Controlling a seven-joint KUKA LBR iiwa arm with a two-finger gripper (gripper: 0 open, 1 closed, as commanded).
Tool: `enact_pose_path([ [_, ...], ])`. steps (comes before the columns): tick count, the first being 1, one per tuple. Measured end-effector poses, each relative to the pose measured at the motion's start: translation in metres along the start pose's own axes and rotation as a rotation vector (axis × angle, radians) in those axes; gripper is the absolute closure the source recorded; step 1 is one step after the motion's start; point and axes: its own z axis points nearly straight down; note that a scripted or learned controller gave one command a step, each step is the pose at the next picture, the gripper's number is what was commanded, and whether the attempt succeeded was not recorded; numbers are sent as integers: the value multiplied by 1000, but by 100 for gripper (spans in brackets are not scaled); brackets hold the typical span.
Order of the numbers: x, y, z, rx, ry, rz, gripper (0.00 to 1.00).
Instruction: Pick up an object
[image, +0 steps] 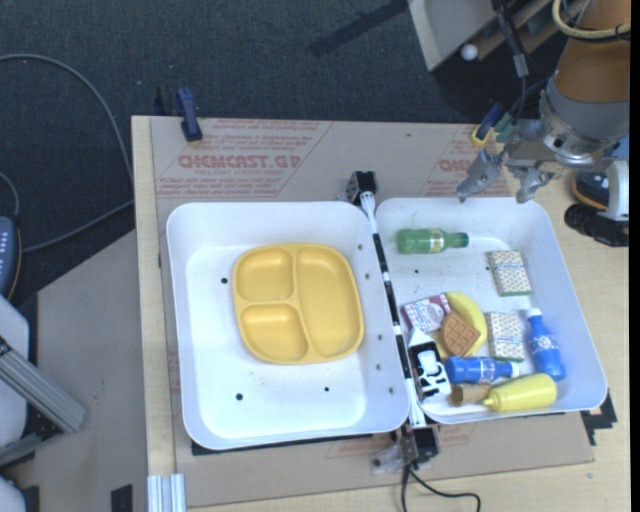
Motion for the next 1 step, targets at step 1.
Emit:
enact_pose_path([
  [1, 49, -58, 79, 1, 1, 0, 0],
])
